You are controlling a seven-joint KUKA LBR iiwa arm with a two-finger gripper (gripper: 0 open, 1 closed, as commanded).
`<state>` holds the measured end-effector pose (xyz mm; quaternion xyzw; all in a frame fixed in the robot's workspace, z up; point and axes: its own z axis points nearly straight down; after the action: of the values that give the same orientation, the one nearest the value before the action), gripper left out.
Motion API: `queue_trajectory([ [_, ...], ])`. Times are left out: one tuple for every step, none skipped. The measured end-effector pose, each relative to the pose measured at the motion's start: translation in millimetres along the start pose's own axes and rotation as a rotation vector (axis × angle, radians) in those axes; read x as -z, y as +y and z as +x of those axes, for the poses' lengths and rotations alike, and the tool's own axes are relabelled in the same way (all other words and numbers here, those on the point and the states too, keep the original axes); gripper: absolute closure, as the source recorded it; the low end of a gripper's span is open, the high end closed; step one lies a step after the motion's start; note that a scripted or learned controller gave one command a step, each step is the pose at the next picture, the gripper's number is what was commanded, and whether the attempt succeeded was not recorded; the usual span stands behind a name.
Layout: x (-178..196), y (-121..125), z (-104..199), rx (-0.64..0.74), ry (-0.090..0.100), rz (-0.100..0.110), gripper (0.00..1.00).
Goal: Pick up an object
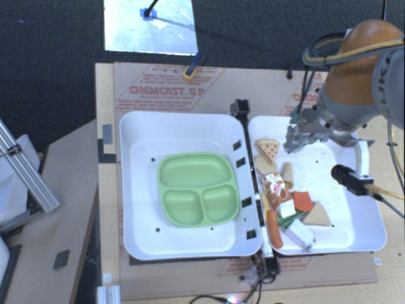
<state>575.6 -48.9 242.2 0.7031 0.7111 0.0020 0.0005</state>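
Waffle wedge lies in right bin, upper-left corner, just left of tool and slightly below it. Point of wedge aims down toward rest of food pile along bin's left wall. Tool hangs over bin's top edge; finger state: cannot tell. Bin floor flat, white, bare to right of pile; left wall close, little side clearance. Green tray in left bin, well apart.

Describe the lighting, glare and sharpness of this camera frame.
Camera view: even overhead light, soft shadows; the left bin and right bin look slightly washed out; the metal sheet at the top shows mottled glare; the green tray is crisp, while the gripper and the small items look softer.
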Motion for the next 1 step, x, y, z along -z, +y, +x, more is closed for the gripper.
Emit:
queue_trajectory([
  [-14.7,11.6,56.1,-0.001,0.0,0.002,1.0],
])
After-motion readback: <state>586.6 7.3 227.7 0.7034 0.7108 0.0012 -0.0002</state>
